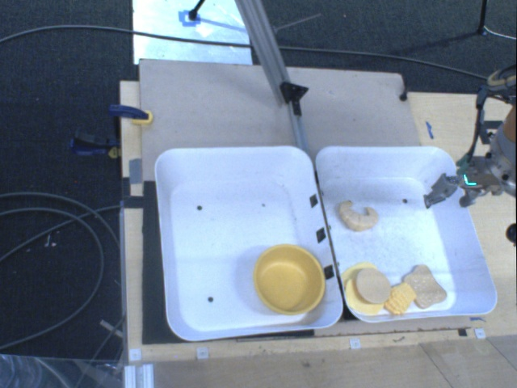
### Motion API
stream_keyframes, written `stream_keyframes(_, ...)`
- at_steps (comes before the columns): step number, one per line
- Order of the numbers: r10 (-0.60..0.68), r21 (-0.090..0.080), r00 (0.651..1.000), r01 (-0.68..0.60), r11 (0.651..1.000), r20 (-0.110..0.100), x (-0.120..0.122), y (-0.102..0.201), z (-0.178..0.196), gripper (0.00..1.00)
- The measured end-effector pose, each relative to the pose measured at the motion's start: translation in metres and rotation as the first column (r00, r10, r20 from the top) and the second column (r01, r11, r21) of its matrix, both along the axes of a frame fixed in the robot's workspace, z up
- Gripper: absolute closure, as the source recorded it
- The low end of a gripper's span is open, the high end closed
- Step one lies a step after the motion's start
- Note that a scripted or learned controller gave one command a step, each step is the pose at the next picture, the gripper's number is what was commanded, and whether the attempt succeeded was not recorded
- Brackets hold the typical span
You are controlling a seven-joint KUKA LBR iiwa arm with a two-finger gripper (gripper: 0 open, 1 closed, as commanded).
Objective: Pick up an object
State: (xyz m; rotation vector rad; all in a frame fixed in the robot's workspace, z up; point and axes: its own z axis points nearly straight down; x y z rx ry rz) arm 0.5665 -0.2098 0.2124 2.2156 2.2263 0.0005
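Nothing is judged to be picked up yet: the claw is seen over the right bin's right rim, its state not discernible, objects such as the croissant-shaped piece lie untouched below, and the pale surface is ringed by dark, cable-strewn carpet.
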Motion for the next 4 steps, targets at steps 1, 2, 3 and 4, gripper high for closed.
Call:
stream_keyframes(1, 0.000, 0.000, 1.000, 0.000, 1.000, 0.001, 0.000, 0.000, 0.001, 0.00)
stream_keyframes(2, -0.004, 0.000, 1.000, 0.004, 1.000, -0.003, 0.004, -0.007, -0.058, 0.00)
stream_keyframes(3, -0.004, 0.000, 1.000, 0.004, 1.000, -0.001, 0.000, -0.002, -0.102, 0.00)
stream_keyframes(4, -0.005, 0.000, 1.000, 0.005, 1.000, 0.000, 0.001, -0.002, -0.122, 0.00)
